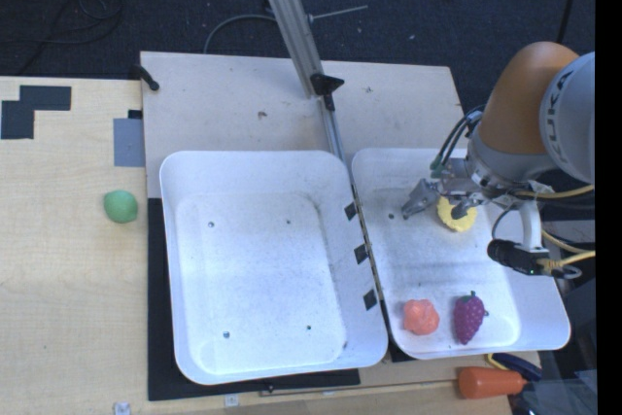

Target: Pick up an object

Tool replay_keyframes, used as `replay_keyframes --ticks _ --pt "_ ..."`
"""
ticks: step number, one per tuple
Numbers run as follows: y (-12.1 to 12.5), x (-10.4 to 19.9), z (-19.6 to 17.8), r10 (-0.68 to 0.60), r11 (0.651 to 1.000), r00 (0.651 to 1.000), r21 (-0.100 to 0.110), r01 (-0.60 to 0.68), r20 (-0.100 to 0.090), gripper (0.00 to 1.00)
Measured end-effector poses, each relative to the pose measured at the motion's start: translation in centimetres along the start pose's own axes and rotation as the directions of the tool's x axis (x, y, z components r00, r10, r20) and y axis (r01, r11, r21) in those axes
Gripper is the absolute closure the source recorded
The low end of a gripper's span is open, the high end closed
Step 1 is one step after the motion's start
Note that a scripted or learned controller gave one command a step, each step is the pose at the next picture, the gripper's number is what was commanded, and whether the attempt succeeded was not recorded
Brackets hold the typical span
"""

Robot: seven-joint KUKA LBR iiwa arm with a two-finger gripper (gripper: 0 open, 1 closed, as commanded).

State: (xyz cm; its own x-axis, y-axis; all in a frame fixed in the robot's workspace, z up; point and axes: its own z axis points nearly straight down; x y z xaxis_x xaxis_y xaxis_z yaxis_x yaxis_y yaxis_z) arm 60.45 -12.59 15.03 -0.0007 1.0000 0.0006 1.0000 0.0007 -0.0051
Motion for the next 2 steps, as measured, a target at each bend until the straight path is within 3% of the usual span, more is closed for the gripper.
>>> replay_keyframes --ticks 1,2 --pt "-0.1 0.1 5.3 0.000 1.000 1.000 0.000 0.000 0.000 0.00" --pt "0.0 -0.1 4.0 0.002 1.000 1.000 -0.005 -0.002 0.001 1.00"
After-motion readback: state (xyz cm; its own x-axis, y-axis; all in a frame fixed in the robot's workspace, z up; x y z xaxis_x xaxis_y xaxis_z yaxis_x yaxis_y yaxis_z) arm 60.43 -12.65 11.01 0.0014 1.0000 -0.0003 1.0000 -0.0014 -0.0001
